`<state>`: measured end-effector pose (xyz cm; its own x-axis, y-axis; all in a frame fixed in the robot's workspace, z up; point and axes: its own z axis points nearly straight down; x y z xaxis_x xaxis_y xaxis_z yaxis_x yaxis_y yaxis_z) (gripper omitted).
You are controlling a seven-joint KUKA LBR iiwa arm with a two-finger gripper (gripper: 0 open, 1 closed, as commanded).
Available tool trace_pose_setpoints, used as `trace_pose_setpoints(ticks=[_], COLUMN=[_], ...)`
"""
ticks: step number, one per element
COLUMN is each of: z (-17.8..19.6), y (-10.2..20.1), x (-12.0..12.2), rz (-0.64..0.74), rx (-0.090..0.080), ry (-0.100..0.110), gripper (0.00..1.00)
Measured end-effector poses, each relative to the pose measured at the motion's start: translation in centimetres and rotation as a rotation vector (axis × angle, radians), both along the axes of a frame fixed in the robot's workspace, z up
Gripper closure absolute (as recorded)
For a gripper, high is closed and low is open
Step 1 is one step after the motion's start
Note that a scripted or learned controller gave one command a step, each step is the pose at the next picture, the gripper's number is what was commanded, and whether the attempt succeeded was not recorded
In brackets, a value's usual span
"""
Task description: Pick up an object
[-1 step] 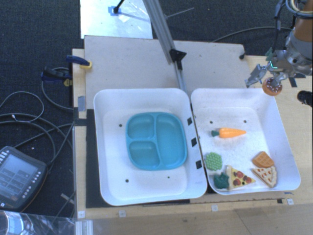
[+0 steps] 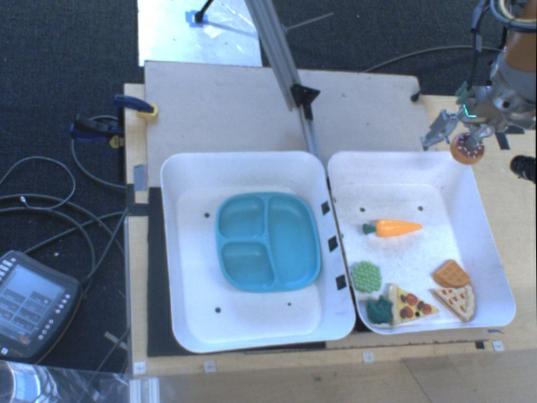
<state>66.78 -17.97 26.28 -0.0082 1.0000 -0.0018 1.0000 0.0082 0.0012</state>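
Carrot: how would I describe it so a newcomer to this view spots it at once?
Look in the white bin on the view's right, beside the one holding the blue plate. The carrot lies alone near its middle, apart from the pizza slice and waffle nearer the camera. It alone is long, orange and tapered, with a green stub.

Arm point(image 2: 516, 49): cut off by top and right edges; upper links out of frame.
Gripper point(image 2: 461, 133): small and blurred, state not readable.
Round brown item point(image 2: 466, 149) just below it: held or merely close, not resolvable; kind unclear.
Dark green item point(image 2: 379, 310), near part of right bin point(image 2: 453, 200): lies against pizza slice point(image 2: 411, 304); which overlaps which not readable; kind unclear.
Handheld pendant point(image 2: 32, 305), near left: cut by left edge, screen unreadable.
Floor cables point(image 2: 50, 217): run out past left edge.
Metal pole point(image 2: 273, 40): upper end cut by top edge.
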Motion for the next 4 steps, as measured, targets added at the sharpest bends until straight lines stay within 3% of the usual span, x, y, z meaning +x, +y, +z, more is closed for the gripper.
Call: trace_pose_setpoints(ticks=[3, 4], z=[-14.1, -12.6], y=[1.5, 1.4], x=[0.6, 0.8], rz=[-0.001, 0.002], rx=[0.002, -0.001], ry=[0.006, -0.001], gripper=[0.00, 1.00])
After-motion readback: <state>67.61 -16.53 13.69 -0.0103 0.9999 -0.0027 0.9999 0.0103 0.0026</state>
